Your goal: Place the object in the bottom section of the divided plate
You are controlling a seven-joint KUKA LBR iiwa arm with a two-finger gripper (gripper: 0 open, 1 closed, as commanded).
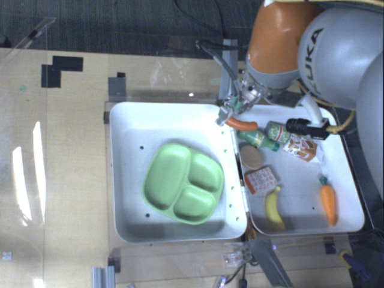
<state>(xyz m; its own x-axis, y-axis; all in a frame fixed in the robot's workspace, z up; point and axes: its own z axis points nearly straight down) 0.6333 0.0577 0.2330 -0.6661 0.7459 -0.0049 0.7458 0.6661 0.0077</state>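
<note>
Camera view, looking down at a slant: pale wooden tabletop (60,179) carrying two shallow white bins side by side; left white bin (129,179) holds a light green divided plastic plate (183,183) with three sections, one long section on its left side and two smaller ones on its right, the lower of these nearest the bin's front wall; the plate lies flat, roughly mid-bin, nothing in any section.

Right white bin (351,179) holds the loose items; a small orange-red sausage-shaped object (242,125) lies at the bin's upper left corner, just beside the wall between the bins; a green bottle with a white and red label (264,138) lies on its side just below it, touching or nearly touching; a brown and white packet (303,148) sits to the bottle's right; a round brown disc (251,156) lies below the bottle; a reddish patterned rectangular packet (261,179) lies below the disc; a yellow banana (274,209) lies near the bin's front wall; an orange carrot with a green top (327,201) lies towards the bin's right side, well apart from the banana.

Grey arm with orange band enters from the upper right; its hand (231,111) hangs over the upper end of the wall between the bins, fingertips just beside the left end of the sausage-shaped object; whether the hand is released or clenched cannot be told; no item visibly between its fingers.
</note>
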